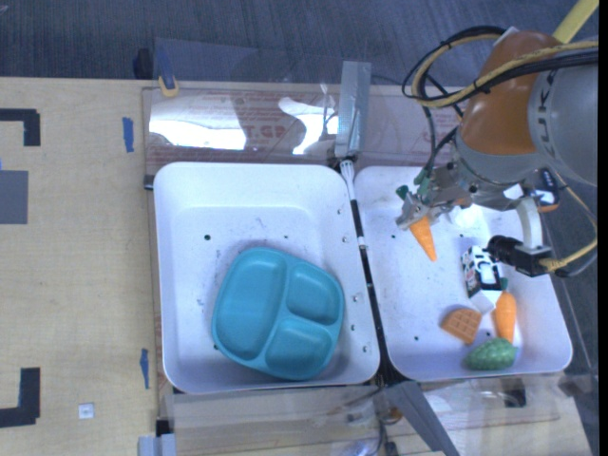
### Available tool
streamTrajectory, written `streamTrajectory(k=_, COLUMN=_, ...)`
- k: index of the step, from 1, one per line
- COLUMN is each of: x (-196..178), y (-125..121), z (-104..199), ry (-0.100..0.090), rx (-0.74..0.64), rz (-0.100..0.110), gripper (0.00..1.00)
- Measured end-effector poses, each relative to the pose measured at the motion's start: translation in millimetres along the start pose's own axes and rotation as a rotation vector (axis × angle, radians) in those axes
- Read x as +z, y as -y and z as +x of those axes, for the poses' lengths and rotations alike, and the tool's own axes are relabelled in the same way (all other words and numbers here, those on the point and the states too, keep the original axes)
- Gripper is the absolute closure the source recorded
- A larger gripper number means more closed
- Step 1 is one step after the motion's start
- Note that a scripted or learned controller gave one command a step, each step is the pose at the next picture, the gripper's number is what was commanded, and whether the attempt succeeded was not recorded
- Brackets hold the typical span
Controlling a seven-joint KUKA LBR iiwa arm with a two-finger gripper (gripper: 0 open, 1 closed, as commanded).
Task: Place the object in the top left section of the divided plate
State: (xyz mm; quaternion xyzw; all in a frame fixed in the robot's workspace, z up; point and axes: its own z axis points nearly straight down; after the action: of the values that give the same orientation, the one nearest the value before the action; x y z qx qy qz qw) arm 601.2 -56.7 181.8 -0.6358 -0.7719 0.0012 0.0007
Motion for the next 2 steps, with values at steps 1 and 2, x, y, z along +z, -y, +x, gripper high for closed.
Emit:
streamTrajectory(k=1, x=0.3, y=-13.9, z=75.7, ry=-0.003, rx=0.057, rz=0.001, gripper=1.00)
streamTrajectory(k=2, x=0.5, y=41.0, z=137.3, ry=-0.002, rx=-0.015, rz=0.004, gripper=1.00)
